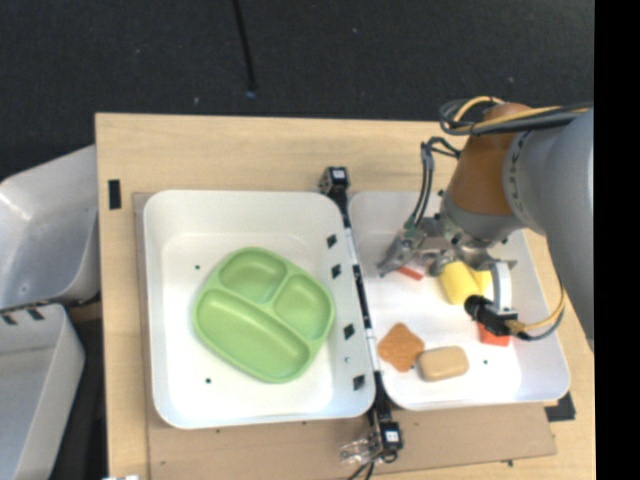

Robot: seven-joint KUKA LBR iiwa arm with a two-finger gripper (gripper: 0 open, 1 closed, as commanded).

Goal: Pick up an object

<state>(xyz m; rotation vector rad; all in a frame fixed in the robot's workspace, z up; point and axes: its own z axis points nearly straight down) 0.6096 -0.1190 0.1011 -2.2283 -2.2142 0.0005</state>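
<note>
Two shallow white bins are sitting side by side on the wooden worktop. The left bin is carrying a green divided plate, lying flat and a little toward the bin's right half, its three compartments facing up. The right bin is holding the smaller pieces: a yellow object, shaped rather like a banana or a stubby block, is lying near the middle; an orange-brown flat piece that looks like a slice of toast is resting near the bin's left wall; and a pale tan, roll-shaped lump is sitting just beside it, the two touching or nearly so. A small red item is peeking out at the lower right of the arm's wrist hardware.

The grey arm with its orange band is reaching in from the right and hanging over the right bin. Its gripper is pointing down and to the left, just beside the yellow object, close above the bin floor. From where I am standing I cannot tell how its jaws are set, and nothing is showing between them.
</note>
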